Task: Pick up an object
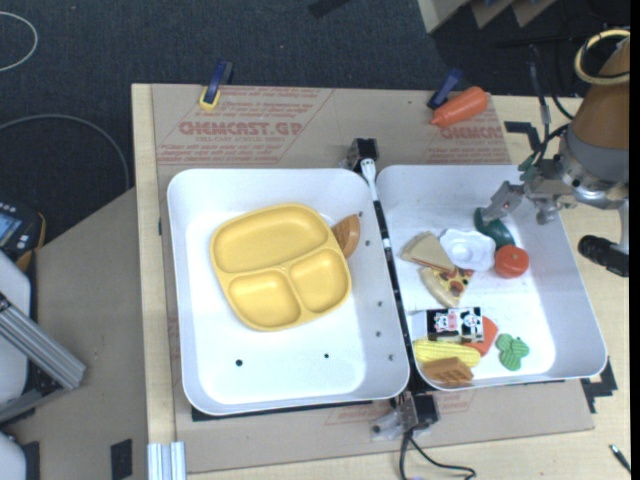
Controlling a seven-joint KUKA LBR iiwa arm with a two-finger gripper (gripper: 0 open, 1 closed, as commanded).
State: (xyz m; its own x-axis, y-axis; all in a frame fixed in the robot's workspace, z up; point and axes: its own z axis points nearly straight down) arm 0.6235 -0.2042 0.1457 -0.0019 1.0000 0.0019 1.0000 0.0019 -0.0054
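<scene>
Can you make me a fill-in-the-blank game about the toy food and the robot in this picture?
1. The yellow tray lies in the ____ bin.
2. The yellow tray has ____ compartments.
3. The red tomato lies in the ____ bin.
4. The gripper hovers over the ____ bin.

Missing words: left, three, right, right.

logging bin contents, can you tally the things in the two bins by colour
yellow: 2, divided tray, corn
brown/tan: 3, piece by the tray, sandwich wedge, pizza slice
white: 1, white item
red: 1, tomato
green: 1, leafy piece
black-and-white: 1, carton
total: 9
</scene>
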